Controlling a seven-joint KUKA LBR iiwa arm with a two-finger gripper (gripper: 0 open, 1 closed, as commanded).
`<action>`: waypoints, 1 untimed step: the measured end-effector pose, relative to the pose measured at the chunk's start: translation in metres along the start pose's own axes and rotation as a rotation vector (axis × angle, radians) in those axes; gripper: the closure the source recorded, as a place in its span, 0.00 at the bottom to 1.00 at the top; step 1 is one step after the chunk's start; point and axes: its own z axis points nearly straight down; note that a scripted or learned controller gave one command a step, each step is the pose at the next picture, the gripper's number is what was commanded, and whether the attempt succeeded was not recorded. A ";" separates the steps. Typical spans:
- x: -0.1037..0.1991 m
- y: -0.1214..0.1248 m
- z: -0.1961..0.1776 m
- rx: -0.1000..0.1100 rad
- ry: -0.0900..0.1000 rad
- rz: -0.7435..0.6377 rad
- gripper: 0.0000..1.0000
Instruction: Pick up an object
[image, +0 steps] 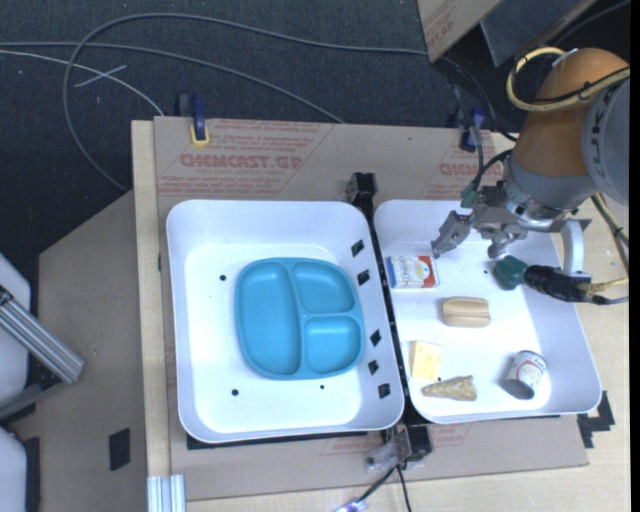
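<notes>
1. Objects for picking lie in the right bin (570, 345): a red-and-white packet (411, 271), a bread roll (466, 312), a cheese slice (426, 358), a tan wedge (449, 388), a small can (524, 372) and a green piece (510, 270).
2. The arm (560, 130) leans in from the right, wrist angled down-left over that bin's far end.
3. The left bin (195, 300) carries a blue divided plate (299, 317).
4. The gripper (470, 235) hangs above the packet, fingers spread, nothing between them.
</notes>
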 end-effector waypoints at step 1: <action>0.000 0.003 -0.008 -0.015 -0.002 -0.003 0.00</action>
